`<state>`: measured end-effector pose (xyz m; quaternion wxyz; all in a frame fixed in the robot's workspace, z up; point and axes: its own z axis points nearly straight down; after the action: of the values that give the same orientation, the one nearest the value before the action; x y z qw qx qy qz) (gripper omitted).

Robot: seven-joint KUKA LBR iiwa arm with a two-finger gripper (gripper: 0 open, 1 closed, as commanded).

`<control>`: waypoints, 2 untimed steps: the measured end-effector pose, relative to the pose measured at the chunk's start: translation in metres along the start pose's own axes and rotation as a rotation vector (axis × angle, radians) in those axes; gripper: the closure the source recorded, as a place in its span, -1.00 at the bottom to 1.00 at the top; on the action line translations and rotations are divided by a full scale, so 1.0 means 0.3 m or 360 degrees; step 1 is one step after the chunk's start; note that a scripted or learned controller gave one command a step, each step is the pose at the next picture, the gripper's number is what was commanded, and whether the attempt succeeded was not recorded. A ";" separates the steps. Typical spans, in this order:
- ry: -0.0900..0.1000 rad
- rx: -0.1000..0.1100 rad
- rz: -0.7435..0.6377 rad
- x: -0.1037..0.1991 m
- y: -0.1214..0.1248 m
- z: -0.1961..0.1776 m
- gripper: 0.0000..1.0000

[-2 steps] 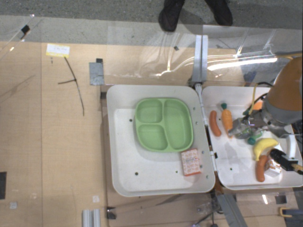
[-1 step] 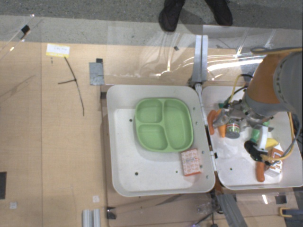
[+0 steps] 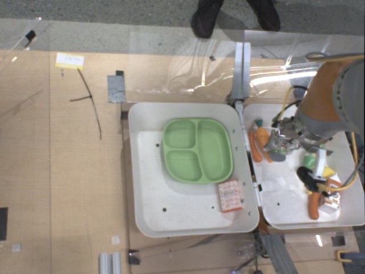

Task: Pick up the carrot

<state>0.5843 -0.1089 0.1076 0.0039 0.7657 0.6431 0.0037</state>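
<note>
Carrot (image 3: 261,137) small, orange w/ green top, right bin (image 3: 285,210), gripper (image 3: 276,147) beside it, grip state unclear

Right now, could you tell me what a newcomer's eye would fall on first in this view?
Probably the green tray, lying in the middle of the left bin with a small red packet at its lower right corner. Next, the arm with its orange band reaching over the right bin, its gripper just beside the carrot near the bin's left wall.
</note>
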 end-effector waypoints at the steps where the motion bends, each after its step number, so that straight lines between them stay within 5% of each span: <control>1: 0.0000 0.0000 0.0000 0.000 0.000 0.000 -1.00; 2: -0.0002 0.0005 0.0197 0.090 0.170 -0.284 -1.00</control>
<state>0.6381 -0.0911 0.1934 0.0028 0.8040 0.5946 0.0024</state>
